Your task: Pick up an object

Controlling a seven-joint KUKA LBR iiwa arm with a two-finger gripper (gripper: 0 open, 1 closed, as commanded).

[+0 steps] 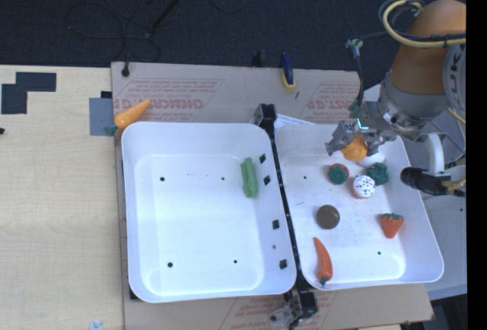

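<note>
Hand (353, 140) over right bin (426, 260) rear, fingers clamped on orange object (354, 150); green cylinder (249, 177) in left bin (144, 275).

The only writing I can find is on the brown cardboard sheet (199, 90) that lies under my two white bins. Red printed letters run along its far edge, above the left bin, and again above the right bin. They stand upside down from this camera, and they are too blurred for me to read any word with certainty. More red print shows on the near edge of the same cardboard, below the bins, also not readable. Nothing else carries readable text.
</note>
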